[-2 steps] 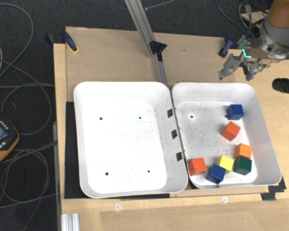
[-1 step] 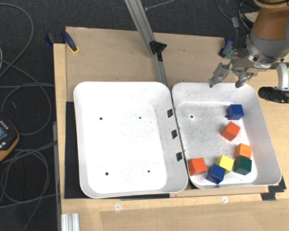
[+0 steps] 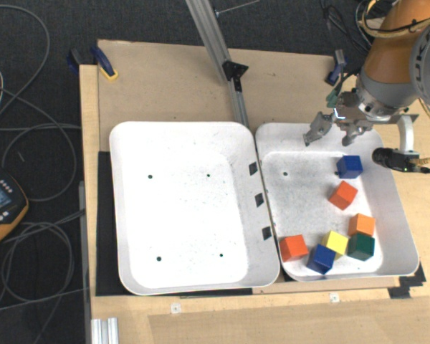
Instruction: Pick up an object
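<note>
Camera view, jaws point(image 3: 334, 132) seemingly spread wide, holding nothing, above right bin point(image 3: 394, 206)

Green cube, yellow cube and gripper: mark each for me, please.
green cube point(image 3: 360, 247), camera view, on its top face
yellow cube point(image 3: 336, 242), camera view, on its top face
gripper point(image 3: 333, 136), camera view, midway between its fingertips

Bright, even overhead light; the two shallow white plastic bins point(image 3: 179, 138) nearly glare, shadows stay soft, focus slightly grainy throughout.
</note>
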